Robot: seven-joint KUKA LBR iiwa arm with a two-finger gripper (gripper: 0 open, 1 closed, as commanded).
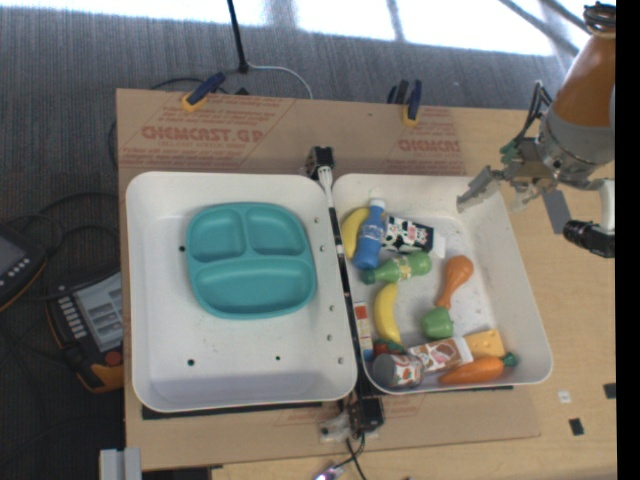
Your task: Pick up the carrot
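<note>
The carrot (473, 371) is orange with a green tip and lies flat at the near right corner of the right bin (528, 298), against its front wall. My gripper (516, 201) hovers over the far right rim of that bin, well behind the carrot. Its two grey fingers (478, 190) are spread wide, open, and hold nothing. The orange-banded wrist (585, 78) rises behind it at the upper right.
Crowded around the carrot are a small printed box (437, 354), a cheese wedge (487, 343), a green pepper (437, 322) and an orange drumstick (455, 277). Two bananas (387, 313), a blue bottle (370, 234) and a cow-patterned carton (410, 234) lie farther left. A teal divided plate (250, 258) sits in the left bin (160, 358).
</note>
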